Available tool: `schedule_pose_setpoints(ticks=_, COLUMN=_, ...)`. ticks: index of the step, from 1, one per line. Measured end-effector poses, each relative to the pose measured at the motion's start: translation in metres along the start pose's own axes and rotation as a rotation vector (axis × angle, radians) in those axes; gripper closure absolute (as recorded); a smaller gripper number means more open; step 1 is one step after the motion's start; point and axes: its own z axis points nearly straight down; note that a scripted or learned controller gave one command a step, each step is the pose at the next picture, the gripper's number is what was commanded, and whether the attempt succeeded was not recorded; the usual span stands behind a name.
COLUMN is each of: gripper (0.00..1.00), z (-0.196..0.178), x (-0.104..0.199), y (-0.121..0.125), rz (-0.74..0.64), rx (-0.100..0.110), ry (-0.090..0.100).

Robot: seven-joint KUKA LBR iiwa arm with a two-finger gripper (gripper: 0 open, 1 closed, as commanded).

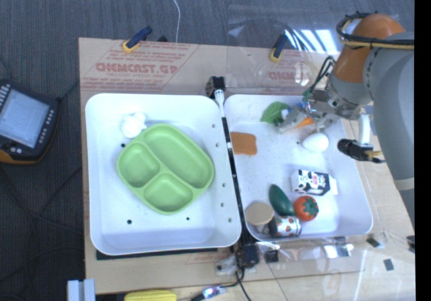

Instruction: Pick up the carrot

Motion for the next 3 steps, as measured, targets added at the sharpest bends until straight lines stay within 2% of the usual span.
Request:
schedule_pose_setpoints(ticks=1, gripper=0.00, z=-0.0033, x=-0.0010, y=-0.0010, rz=0.023, rx=-0.005, ry=-0.008)
schedule_pose_setpoints(ticks=2, gripper=0.00, z=-0.0019, x=-0.0002, y=0.0011, rz=0.089, rx=0.006, ry=-0.008)
schedule_pose_setpoints(ticks=3, gripper=0.00, z=-0.0021, x=0.0003, y=-0.0008, rz=0.077, rx=0.000, ry=-0.012)
